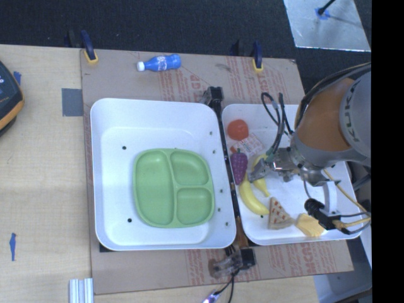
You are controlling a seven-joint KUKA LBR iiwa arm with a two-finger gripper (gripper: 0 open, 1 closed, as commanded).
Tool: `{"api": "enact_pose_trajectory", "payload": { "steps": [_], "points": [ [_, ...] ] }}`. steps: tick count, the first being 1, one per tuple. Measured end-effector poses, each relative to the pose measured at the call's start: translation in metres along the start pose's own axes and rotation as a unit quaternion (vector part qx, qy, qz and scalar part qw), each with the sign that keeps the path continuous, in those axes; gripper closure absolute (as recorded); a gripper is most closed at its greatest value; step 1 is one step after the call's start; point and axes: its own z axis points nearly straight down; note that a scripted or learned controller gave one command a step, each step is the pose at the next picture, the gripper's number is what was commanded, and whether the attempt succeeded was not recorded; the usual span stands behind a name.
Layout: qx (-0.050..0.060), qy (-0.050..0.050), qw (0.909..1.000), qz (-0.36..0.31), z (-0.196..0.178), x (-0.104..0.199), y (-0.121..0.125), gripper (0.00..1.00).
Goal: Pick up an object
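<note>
In the right bin [287, 235] lie several toy foods. A red tomato [238, 129] sits at the far left corner, with a purple bunch of grapes [238, 166] just below it. Nearer the front are a yellow banana [251, 198], a pizza slice [276, 213] and a yellow cheese wedge [308, 225]. My gripper [264, 169] hangs low over the bin, right above the banana's upper end and beside the grapes. The arm's grey and orange wrist [325, 122] covers the bin's right half.
The left bin [107, 169] holds a green divided plate [173, 187]. A small blue bottle [161, 62] lies on the cardboard behind the bins. Black cables [275, 113] loop off the wrist over the right bin. Clamps stand at the board's far edge.
</note>
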Motion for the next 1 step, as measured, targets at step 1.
{"api": "enact_pose_trajectory", "payload": {
  "steps": [1],
  "points": [
    [-0.002, -0.003, 1.0000, 0.001, 0.0026, 0.0084, 0.0373, 0.00]
  ]
}}
